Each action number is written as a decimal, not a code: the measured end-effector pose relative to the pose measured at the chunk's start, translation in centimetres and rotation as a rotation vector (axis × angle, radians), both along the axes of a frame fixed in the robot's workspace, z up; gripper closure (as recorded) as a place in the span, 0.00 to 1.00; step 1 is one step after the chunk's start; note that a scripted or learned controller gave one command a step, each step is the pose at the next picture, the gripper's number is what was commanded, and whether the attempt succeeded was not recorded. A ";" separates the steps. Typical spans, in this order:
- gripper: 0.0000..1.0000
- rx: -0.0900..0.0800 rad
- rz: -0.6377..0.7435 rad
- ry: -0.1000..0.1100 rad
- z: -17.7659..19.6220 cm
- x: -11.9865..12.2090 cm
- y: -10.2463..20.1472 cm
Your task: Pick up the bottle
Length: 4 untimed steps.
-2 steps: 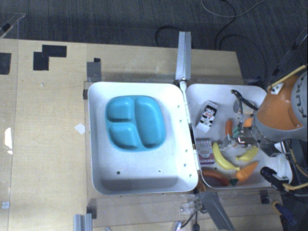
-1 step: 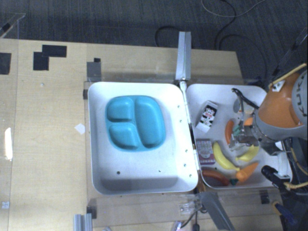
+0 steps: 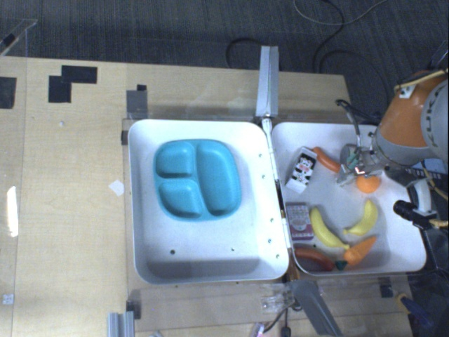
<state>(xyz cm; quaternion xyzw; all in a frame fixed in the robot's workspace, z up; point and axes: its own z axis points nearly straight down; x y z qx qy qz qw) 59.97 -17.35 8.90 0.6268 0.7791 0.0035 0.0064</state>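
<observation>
Camera view, looking down at a slant on a pale wooden bench bearing two shallow white bins side by side. Holds, in the left white bin, a light blue three-compartment plastic plate, lying flat near the bin's middle. Holds, in the right white bin, a scatter of toy food: two yellow bananas, one curving along the middle and the other just to its right; an orange carrot below them; a dark red pepper-like piece at the near wall; a small pink and red packet by the left wall.

Shows, towards the far left of that bin, a small white container with a dark printed label, lying tilted, probably the bottle, though too small to tell for sure. Touches or nearly touches an orange-red sausage-shaped piece at its upper right.

Reaches in from the right: grey arm with orange band, two-finger gripper low over the bin, just beside a round orange fruit and a little apart from the white container. Cannot tell whether released or clenched; blurred at this size.
</observation>
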 end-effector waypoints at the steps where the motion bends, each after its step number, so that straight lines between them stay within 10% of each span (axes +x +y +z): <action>1: 1.00 0.002 -0.080 0.006 -0.2 7.2 1.8; 3: 1.00 0.003 -0.069 0.006 -0.2 7.2 7.5; 4: 1.00 0.001 -0.137 0.007 -0.3 7.1 -1.4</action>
